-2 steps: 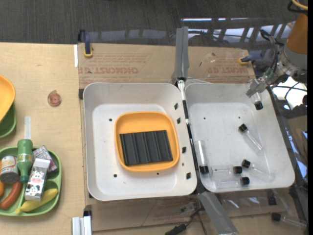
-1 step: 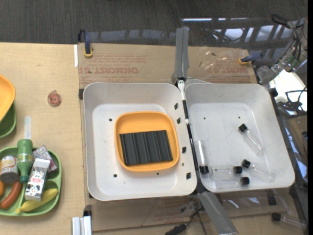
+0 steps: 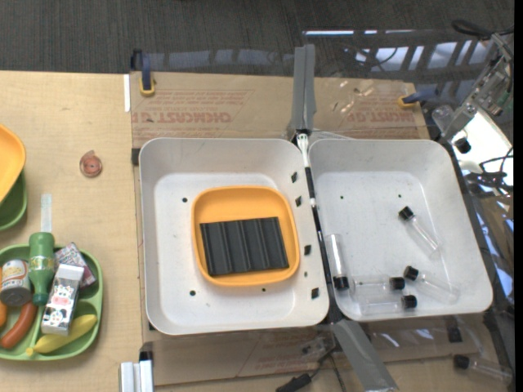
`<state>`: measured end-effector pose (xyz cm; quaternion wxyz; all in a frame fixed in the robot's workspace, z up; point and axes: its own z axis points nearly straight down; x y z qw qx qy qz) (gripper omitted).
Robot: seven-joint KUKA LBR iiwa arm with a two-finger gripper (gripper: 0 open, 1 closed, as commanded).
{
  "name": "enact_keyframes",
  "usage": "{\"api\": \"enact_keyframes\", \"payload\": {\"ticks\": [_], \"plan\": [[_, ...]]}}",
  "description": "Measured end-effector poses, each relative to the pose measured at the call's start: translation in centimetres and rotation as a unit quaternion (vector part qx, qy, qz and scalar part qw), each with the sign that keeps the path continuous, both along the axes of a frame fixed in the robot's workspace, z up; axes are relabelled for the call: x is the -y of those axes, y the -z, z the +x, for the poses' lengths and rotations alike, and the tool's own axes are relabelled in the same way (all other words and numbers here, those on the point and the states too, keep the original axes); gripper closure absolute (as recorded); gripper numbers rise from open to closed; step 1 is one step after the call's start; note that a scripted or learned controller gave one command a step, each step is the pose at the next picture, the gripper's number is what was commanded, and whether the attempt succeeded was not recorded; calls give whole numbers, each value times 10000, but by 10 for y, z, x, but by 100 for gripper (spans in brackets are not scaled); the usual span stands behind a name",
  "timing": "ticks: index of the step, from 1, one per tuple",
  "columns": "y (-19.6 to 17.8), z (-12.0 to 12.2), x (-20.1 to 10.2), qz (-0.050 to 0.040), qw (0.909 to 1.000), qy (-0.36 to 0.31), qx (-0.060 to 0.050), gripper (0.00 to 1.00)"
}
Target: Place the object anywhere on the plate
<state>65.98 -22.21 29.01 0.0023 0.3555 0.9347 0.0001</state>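
Task object: dark grey rectangular slab with lengthwise ribs (image 3: 245, 246), lying flat.
Object location: on the orange-yellow rounded-square plastic plate (image 3: 243, 196), in the plate's well, long side running left to right, plate rim showing on all four sides.
Plate location: middle of the left shallow white bin (image 3: 163, 219), apart from every bin wall.
Right shallow white bin (image 3: 368, 158): holds several clear plastic tubes with black caps (image 3: 415, 227). One lies alone towards the right wall, one lies along the left wall, and the others cluster near the front edge.
Bin arrangement: the two bins sit side by side, touching along a centre seam, on a brown cardboard sheet with printed lettering (image 3: 204, 109).
Gripper jaws: state cannot be told from this frame.
Bench left of bins: light wooden tabletop (image 3: 57, 121) bearing a small pink round piece (image 3: 91, 164).
Left edge, front: green sectioned plate (image 3: 90, 317) loaded with toy food, including a green bottle (image 3: 41, 264) and a small white carton (image 3: 61, 300).
Left edge, further back: part of an orange bowl (image 3: 8, 166) stacked on a green one.
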Motion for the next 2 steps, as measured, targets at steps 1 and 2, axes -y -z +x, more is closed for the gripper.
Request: {"api": "enact_keyframes", "payload": {"ticks": [1,2], "plan": [[-88,-8,0,-2,9956,-941,-3,100],[-88,-8,0,-2,9956,-940,-2,0]]}}
